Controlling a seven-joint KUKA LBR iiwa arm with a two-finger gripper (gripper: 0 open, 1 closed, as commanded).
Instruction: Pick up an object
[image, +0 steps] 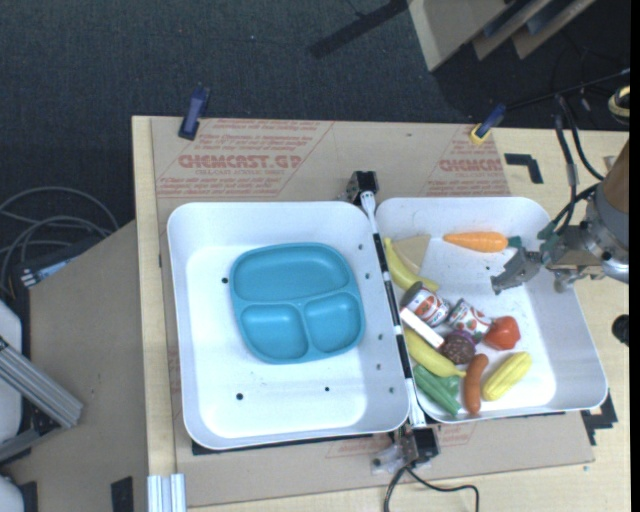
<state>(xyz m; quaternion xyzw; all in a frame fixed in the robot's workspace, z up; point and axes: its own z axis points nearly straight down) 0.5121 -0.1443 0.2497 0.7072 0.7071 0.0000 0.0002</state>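
The right bin holds a pile of toy foods. An orange carrot lies near its back wall. A yellow banana rests along the left wall, with a second banana lower down. Beside them are two small cans, a red tomato, a yellow corn cob, an orange sausage, a dark purple piece and a green vegetable. My gripper hangs over the bin's right half, just right of the carrot and above the tomato. It is open and holds nothing.
A blue divided plate lies in the left bin. A black hinge strip runs between the two bins. Cables hang at the back right near the arm. Bare white floor shows in the right bin's far right part.
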